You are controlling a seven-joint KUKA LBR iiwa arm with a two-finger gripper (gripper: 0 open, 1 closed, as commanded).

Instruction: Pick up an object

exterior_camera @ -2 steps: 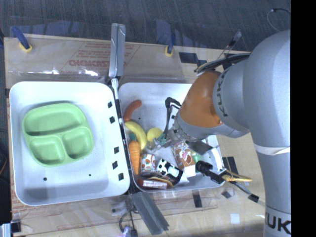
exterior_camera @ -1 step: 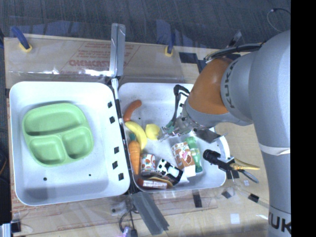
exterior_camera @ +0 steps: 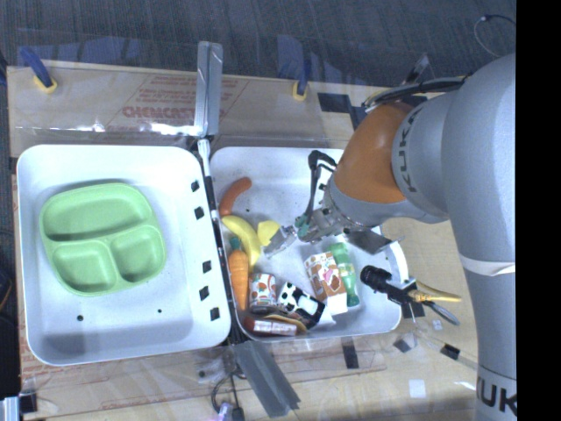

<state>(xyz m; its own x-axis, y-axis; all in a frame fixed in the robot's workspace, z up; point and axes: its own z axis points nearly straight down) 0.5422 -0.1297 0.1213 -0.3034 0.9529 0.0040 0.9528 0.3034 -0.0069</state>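
Camera view shows the gripper (exterior_camera: 294,231) low inside the right bin (exterior_camera: 263,160), near its middle, with the grey arm (exterior_camera: 438,156) reaching in over that bin's right rim. Its tips sit over a small yellow piece (exterior_camera: 268,231) just right of the banana (exterior_camera: 240,232); whether anything lies between them is too small to tell, and how far apart they stand I cannot tell either. The banana lies against the bin's left wall, with a brown sausage (exterior_camera: 233,194) above it toward the far-left corner and a carrot (exterior_camera: 238,275) below it. A food packet (exterior_camera: 325,275) rests just below and right of the gripper, apart from it. A black-and-white toy (exterior_camera: 300,303) lies near the near rim. The left bin (exterior_camera: 114,327) holds a green divided tray (exterior_camera: 102,237) toward its left side.
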